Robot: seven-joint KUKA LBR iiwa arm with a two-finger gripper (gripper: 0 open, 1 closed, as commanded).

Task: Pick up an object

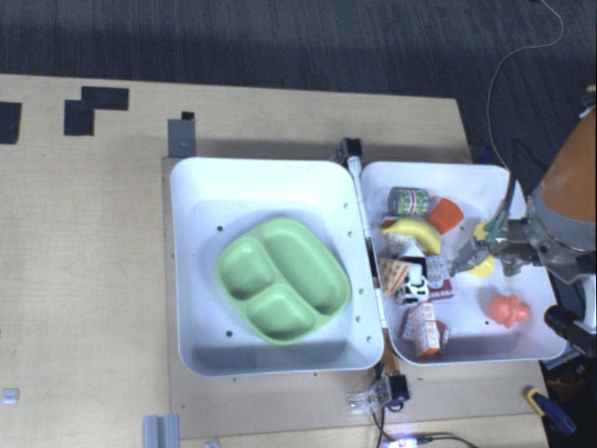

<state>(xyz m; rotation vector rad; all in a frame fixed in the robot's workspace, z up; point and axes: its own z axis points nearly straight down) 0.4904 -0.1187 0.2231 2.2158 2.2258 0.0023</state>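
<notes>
arm (569,203) cut off at right edge, yellow item (482,267) partly hidden

A green divided plate (283,289) lies in the left bin (191,250); the tool (476,247) hangs over the cluttered right bin (494,177).

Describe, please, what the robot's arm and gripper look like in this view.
The arm enters from the right as a broad orange band with a grey section beneath. Its gripper is grey metal, with thin fingers on a blocky grey wrist, and a dark rounded part sits below.

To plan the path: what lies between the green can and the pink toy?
In the camera view, an orange block lies between green can and pink toy.
</notes>
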